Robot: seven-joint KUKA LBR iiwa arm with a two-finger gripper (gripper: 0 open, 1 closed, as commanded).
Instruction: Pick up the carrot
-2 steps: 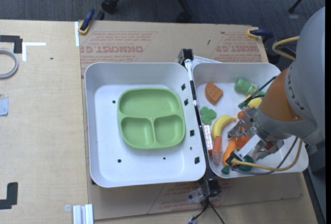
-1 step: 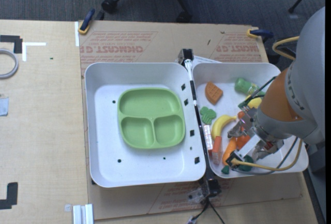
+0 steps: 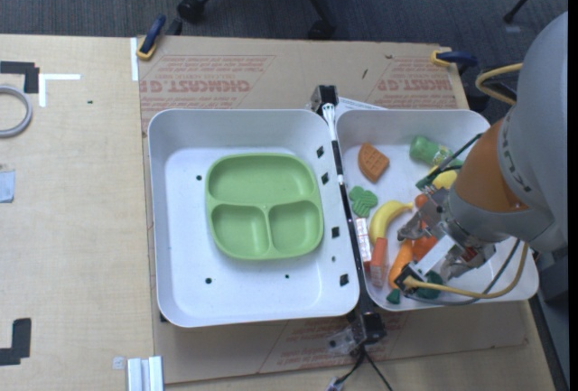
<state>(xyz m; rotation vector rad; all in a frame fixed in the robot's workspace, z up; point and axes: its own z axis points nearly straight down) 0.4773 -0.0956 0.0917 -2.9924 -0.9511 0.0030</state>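
The carrot is an orange piece with a green tip, lying at a slant near the front of the right bin. My gripper reaches down into that bin from the right and hangs right over the carrot's upper end, partly covering it. The grey arm with its orange band hides the bin's right side.
Around the carrot lie a yellow banana, a thin red-orange piece, a green leafy piece, an orange wedge and a green item. The left bin holds a green divided plate. Cables loop along the right bin's front.
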